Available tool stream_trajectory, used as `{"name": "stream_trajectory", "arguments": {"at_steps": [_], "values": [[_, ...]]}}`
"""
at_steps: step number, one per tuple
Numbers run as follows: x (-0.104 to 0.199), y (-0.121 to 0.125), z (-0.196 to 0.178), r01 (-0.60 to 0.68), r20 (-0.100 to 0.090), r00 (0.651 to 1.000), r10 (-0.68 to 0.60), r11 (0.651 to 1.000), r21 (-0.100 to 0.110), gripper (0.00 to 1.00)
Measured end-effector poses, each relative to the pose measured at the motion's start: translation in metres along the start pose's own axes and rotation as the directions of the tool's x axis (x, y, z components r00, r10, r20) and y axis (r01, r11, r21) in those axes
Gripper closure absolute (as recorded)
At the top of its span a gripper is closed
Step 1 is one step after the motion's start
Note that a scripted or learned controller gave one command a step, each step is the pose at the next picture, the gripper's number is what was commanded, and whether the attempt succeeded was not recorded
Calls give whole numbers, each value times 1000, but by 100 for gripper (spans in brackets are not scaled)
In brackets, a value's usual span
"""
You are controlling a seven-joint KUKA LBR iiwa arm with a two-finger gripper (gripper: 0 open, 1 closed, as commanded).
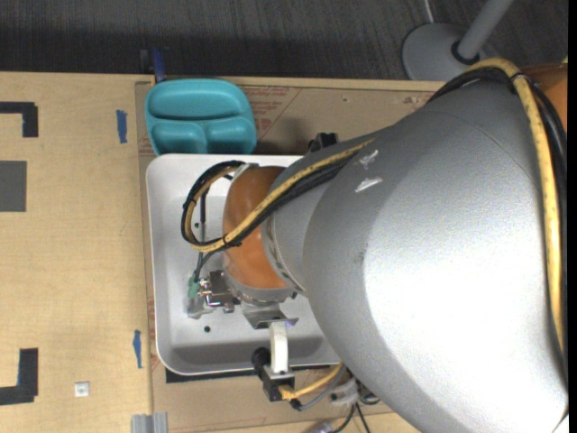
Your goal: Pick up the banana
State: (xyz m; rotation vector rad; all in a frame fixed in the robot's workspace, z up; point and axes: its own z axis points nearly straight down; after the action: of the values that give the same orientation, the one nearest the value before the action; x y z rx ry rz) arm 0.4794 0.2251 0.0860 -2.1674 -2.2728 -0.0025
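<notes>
The big grey arm with its orange band [248, 233] reaches in from three o'clock and hangs low over the shallow white plastic bin [167, 242], covering most of its floor. The gripper [209, 298] sits near the bin's seven o'clock corner, but its state cannot be told from this slant. No banana can be made out; it may lie hidden beneath the arm. A teal moulded plastic tray [200, 115] rests just beyond the bin's twelve o'clock edge on the brown cardboard bench top [72, 242]. This looks like the descent or grasp step; next would be a lift to confirm a catch.
</notes>
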Motion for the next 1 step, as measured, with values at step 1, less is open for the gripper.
{"name": "stream_trajectory", "arguments": {"at_steps": [1], "values": [[2, 1, -10, -1, -4, 1000, 1, 1000, -2, 100]]}}
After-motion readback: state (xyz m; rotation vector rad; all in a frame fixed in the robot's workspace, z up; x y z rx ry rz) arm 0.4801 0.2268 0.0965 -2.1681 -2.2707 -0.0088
